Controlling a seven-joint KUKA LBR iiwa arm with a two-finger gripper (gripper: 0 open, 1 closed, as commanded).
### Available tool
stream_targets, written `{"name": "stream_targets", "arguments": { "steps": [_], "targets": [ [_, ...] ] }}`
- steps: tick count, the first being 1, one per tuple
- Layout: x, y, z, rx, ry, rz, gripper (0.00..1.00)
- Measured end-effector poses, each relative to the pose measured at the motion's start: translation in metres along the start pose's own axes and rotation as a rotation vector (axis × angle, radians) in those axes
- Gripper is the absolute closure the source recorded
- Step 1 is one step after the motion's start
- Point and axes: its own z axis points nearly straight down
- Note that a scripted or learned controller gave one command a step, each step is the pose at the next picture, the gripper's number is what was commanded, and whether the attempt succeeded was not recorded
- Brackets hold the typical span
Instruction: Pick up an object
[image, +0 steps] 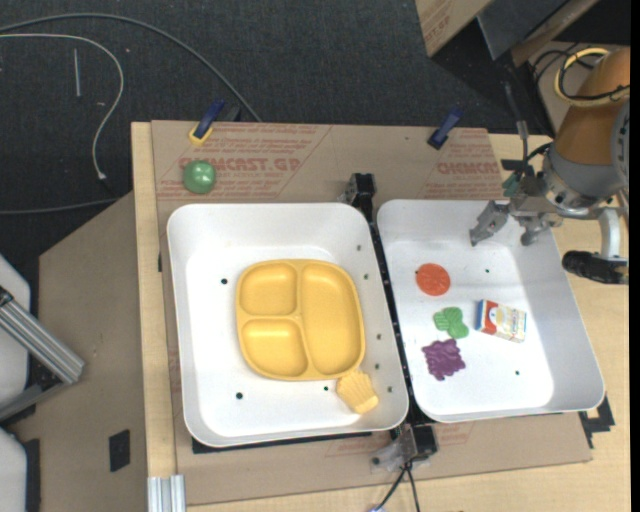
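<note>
Two white bins (190, 330), one yellow divided plate (300, 320), one green ball (200, 177), five small items beside the gripper (508, 228), two clamps (208, 121).

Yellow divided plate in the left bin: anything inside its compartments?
All three compartments of the yellow plate look bare. A small yellow piece lies just outside its lower corner. What lies beneath the plate is covered.

Two bins sit side by side on the bench; the left bin (190, 300) holds a tray (300, 320) at its middle, a shell (357, 391) touching the tray's near right corner; the right bin (560, 370) holds a disc (432, 279), a leaf (451, 322) before it, grapes (444, 358) nearer still, a carton (500, 321) right of the leaf; a ball (200, 177) lies behind the left bin; the gripper (508, 222) hangs over the right bin's far edge.
</note>
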Motion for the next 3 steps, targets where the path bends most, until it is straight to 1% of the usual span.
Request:
{"name": "stream_targets", "arguments": {
  "steps": [1,2,3],
  "targets": [
    [0.000,0.002,-0.015,-0.008,-0.002,-0.001,1.00],
    [0.010,0.005,-0.069,-0.012,-0.003,0.000,1.00],
    [0.011,0.006,-0.091,-0.010,-0.003,0.001,1.00]
  ]
}}
